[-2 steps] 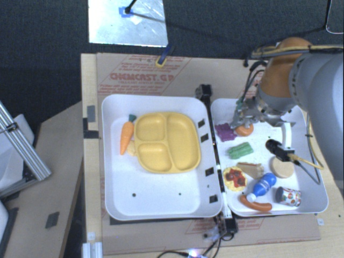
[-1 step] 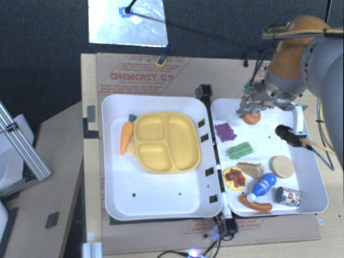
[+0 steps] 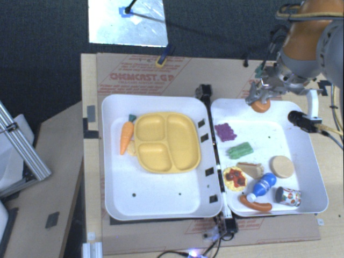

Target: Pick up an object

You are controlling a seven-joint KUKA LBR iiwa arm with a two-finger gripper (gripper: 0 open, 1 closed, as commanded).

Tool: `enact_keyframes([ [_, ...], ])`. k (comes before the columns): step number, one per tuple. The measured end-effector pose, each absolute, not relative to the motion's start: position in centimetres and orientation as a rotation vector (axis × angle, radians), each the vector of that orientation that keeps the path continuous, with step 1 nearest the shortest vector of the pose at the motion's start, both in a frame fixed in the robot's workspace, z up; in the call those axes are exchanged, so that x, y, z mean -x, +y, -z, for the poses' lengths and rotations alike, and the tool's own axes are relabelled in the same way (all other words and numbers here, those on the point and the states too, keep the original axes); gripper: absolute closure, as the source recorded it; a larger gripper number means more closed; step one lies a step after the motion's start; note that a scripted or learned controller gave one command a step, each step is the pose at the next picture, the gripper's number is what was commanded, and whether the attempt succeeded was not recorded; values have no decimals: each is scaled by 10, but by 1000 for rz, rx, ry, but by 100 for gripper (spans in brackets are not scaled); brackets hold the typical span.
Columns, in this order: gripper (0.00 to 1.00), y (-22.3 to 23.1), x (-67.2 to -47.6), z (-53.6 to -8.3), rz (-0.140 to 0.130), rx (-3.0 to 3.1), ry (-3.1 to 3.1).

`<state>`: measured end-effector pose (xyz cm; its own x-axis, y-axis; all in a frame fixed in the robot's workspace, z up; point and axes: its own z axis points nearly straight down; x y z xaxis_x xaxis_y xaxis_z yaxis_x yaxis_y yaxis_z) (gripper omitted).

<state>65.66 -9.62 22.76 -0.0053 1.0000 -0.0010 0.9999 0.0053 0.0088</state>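
The gripper (image 3: 260, 98) hangs over the far edge of the right bin (image 3: 309, 160), right on top of a small orange object (image 3: 261, 106); whether it actually grips that piece, I cannot tell from this angle; nearer in the same bin lie a purple grape bunch (image 3: 225, 131), a green item (image 3: 239, 150), a round tan disc (image 3: 281, 166) and a blue bottle (image 3: 262, 187); over in the left bin (image 3: 115, 160), a yellow divided plate (image 3: 163, 142) sits beside a carrot (image 3: 126, 136).
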Motion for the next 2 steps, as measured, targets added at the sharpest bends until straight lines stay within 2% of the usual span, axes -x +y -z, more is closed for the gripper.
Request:
enact_keyframes([
  [1,100,-96,-658,-225,-3,-2213,2225],
  [2,100,-46,-649,-230,-4,-2211,2231],
])
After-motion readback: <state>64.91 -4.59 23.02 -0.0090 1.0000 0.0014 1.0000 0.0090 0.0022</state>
